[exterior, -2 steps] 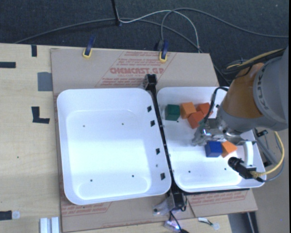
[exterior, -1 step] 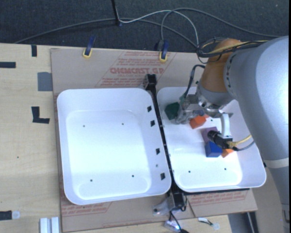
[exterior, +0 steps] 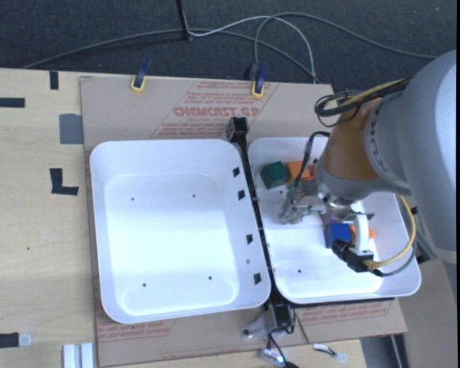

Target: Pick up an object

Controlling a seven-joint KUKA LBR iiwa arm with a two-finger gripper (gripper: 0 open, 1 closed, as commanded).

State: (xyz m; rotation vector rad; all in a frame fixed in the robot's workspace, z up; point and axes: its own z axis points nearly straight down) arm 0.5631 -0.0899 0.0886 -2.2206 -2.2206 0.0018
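My gripper (exterior: 293, 208) hangs low inside the right white bin (exterior: 345, 291), near its left side. A green block (exterior: 274, 175) lies just up and left of it, close to the bin's back wall. Beside the block an orange piece (exterior: 297, 170) shows partly from behind the wrist. A blue object (exterior: 338, 231) lies to the gripper's right, under the arm's orange band (exterior: 351, 148). Nothing can be made out in the gripper's grasp.
The left white bin (exterior: 169, 148) sits alongside, split from the right one by a black-clipped divider (exterior: 253, 221). Both bins rest on a cardboard sheet (exterior: 207, 110). Cables (exterior: 284, 29) run across the dark floor behind. The grey arm covers the right bin's right part.
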